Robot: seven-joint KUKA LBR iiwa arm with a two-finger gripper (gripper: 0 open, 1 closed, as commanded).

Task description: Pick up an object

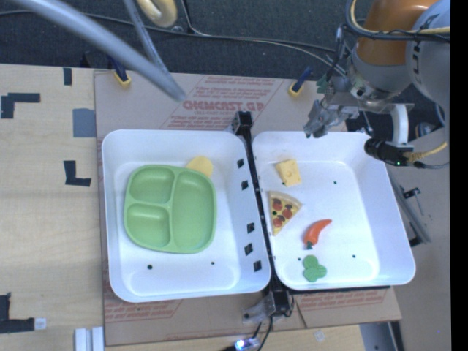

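Note:
In the right bin [380, 218] lie a yellow cheese block [288, 172], a pizza slice [282, 210], a red chili pepper [316, 230] and a green leafy piece [314, 270]. My gripper [317, 127] hangs above the right bin's far edge, up and to the right of the cheese block, with nothing seen between its fingers. The grey arm with its orange band [398, 13] reaches in from the upper right.
The left bin [117, 196] holds a green divided plate [170, 208] and a yellow piece [199, 167] at its far edge. A black divider [252, 210] joins the bins. Grey poles [88, 28] cross the upper left. Yellow clamps [298, 88] sit behind the bins.

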